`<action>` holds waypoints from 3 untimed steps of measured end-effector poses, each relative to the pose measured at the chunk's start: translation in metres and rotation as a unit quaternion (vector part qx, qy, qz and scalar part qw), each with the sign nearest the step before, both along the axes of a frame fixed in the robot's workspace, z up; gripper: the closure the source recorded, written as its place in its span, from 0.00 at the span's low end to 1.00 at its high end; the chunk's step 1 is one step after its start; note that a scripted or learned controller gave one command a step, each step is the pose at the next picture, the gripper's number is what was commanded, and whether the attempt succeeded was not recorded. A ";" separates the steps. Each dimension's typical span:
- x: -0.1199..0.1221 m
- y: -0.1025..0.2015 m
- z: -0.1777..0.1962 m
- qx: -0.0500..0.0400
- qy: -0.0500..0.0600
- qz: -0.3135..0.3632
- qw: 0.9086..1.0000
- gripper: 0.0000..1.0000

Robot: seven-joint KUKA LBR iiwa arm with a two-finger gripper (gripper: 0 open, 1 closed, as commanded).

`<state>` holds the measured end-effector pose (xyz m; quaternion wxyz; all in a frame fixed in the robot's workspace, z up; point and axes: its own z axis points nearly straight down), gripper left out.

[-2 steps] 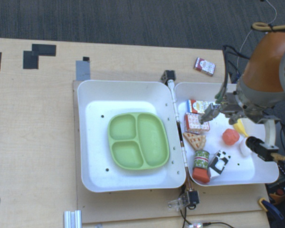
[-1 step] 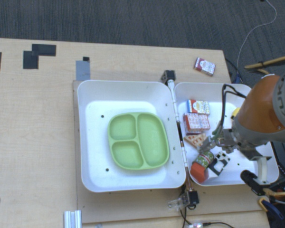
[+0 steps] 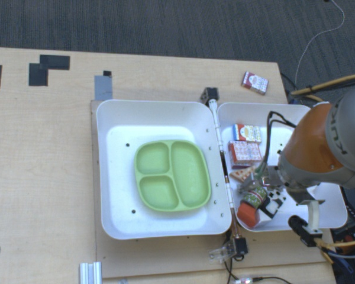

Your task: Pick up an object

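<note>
Looking down, I see my gripper (image 3: pixel 261 189) low in the right bin (image 3: pixel 334 215), among the red boxes (image 3: pixel 246 151) and a red-capped item (image 3: pixel 250 209); whether anything is gripped, I cannot tell. Left bin (image 3: pixel 115 176) holds a green divided plate (image 3: pixel 172 176).

One camera looks down from above at a slant, fairly near. Both bins (image 3: pixel 106 176) sit low in the frame; the arm (image 3: pixel 319 141) enters at right.

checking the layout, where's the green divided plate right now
The green divided plate lies flat in the middle of the left bin, just left of the rim shared with the right bin, where the arm is reaching.
</note>
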<state>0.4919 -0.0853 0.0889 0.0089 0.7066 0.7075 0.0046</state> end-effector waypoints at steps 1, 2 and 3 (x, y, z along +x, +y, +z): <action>0.001 0.001 0.010 0.001 -0.001 0.001 1.000 1.00; 0.001 0.001 0.010 0.001 -0.001 0.001 1.000 0.00; 0.003 0.002 0.021 0.001 -0.002 0.002 1.000 1.00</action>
